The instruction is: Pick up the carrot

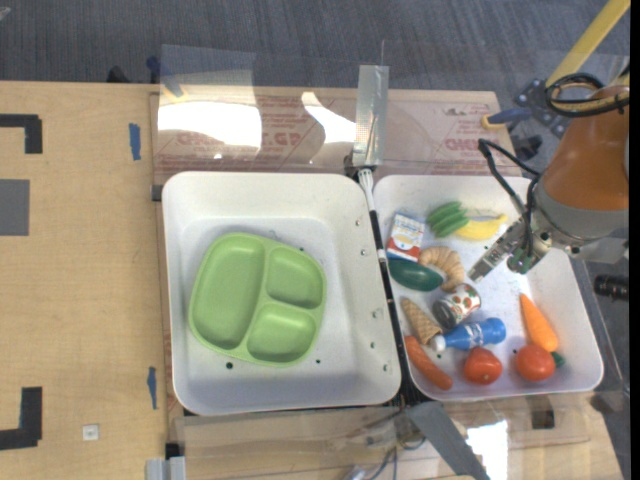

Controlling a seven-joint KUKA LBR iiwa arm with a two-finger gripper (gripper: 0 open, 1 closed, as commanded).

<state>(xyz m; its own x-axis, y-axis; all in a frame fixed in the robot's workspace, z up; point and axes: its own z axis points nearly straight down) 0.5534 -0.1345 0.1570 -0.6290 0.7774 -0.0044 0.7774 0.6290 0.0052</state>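
A light wooden bench [80,268] carries two shallow white bins set side by side, touching along their inner edges. The left bin [180,208] sits near the bench's middle, and the right bin [585,308] (partly under the arm) lies toward its right edge.

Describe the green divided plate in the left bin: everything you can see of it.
The green divided plate is a light green tray with rounded corners, plastic by its look, with a matte sheen. Raised ridges split it into three compartments: one long one on its left and two smaller ones on its right. It lies flat and right side up, turned slightly askew, on the floor of the left bin, near the middle. It touches only the bin floor.
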